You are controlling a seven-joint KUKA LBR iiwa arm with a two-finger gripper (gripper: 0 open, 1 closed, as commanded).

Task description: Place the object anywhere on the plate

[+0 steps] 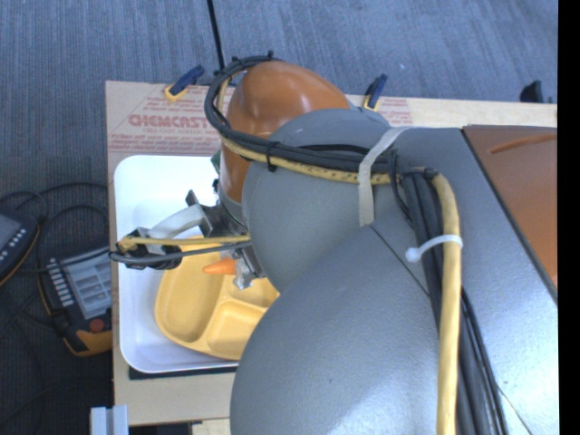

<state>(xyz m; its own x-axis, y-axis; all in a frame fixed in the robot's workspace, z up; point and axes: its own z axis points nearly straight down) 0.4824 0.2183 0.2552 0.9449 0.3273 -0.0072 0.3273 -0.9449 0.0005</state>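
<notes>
Presently, operator, your grey arm (362,270) with its orange band covers most of the bench. Its gripper (231,265) sits low over the yellow divided plastic plate (195,311) in the shallow white bin (136,198). A small orange object (218,266) lies at the plate's upper edge, just beside the gripper. Whether the gripper is closed or apart, I cannot tell.
</notes>
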